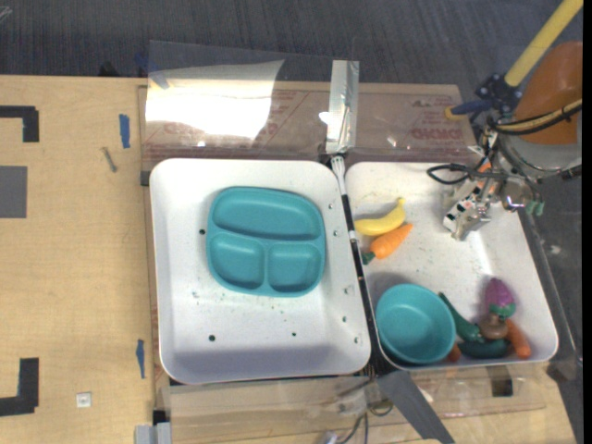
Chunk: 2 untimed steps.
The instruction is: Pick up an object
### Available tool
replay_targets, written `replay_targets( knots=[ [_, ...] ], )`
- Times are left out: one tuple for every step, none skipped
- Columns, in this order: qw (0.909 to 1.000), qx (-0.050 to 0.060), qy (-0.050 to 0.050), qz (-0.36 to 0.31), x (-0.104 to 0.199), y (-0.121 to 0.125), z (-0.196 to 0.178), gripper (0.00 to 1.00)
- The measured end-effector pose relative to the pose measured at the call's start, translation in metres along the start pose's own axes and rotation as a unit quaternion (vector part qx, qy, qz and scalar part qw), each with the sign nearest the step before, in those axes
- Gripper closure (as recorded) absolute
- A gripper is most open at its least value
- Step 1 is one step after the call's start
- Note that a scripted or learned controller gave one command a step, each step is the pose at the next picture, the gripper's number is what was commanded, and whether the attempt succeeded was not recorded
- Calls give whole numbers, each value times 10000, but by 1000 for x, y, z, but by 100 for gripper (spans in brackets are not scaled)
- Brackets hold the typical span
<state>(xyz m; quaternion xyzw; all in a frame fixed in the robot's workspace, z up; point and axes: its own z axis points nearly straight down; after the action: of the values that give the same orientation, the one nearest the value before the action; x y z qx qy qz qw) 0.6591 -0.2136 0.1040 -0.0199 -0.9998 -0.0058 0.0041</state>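
Observation:
My gripper [465, 215] hangs over the far right part of the right bin [532, 248], with nothing visible between its fingers. A yellow banana [384, 218] and an orange carrot [392, 240] lie at the bin's left side, left of the gripper. A teal bowl [413, 322] sits at the bin's near left. A purple toy [499, 294], a dark green piece [481, 338] and a small orange piece [520, 342] lie in the near right corner.
The left bin [176, 276] holds a teal divided plate [266, 240]. A clear plastic divider [341, 109] stands behind the bins. The arm's orange band [560, 91] and cables sit at the upper right.

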Motion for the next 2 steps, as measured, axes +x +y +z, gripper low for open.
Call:
replay_targets(
  knots=[
    [9935, 53, -97, -1129, 6, 116, -63, 100],
    [9952, 68, -132, -963, -3, 123, -145, 100]
  ],
)
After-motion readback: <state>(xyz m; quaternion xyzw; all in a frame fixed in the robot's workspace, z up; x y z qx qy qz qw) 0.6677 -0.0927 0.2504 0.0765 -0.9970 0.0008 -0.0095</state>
